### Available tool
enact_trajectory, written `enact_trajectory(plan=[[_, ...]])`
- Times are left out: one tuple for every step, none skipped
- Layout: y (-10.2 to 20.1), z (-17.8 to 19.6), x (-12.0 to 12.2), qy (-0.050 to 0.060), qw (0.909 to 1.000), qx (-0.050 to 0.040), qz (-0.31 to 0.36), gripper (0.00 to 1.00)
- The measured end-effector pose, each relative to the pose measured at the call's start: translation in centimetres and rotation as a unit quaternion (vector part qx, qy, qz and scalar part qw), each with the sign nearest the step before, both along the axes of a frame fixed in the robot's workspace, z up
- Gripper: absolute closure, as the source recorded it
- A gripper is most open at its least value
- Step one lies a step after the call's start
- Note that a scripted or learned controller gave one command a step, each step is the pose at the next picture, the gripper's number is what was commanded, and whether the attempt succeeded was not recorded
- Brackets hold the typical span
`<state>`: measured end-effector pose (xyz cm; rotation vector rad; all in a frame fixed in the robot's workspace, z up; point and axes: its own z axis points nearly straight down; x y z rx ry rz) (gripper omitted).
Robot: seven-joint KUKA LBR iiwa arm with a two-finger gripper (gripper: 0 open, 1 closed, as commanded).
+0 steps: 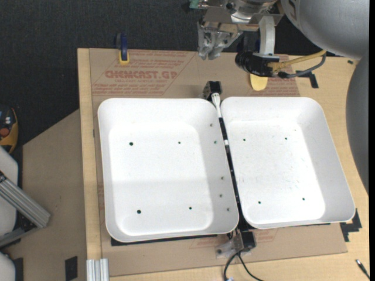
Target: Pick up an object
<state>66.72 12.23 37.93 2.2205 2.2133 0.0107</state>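
Note:
My gripper (212, 50) hangs at the top of the camera view, over the brown board (152, 75) just behind the two bins and above the gap between them. I see nothing between its tips from this angle. The left white bin (106, 157) and the right white bin (331, 139) lie side by side below it, their floors showing plain white with a few small black dots. A small yellow piece (258, 82) lies on the board behind the right bin's back rim.
A black divider strip (225, 151) runs between the bins, with a black clip (212, 89) at its far end. A blue and yellow clamp (122, 47) holds the board's back left edge. The grey arm (328, 10) fills the top right corner.

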Motion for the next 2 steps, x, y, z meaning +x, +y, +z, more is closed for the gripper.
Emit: enact_trajectory(plan=[[0.5, -9.8, -0.2, 0.010, 1.0000, -0.0009, 0.001, 1.00], [-6.1, -3.2, 0.0, 0.000, 1.0000, -0.0009, -0.001, 1.00]])
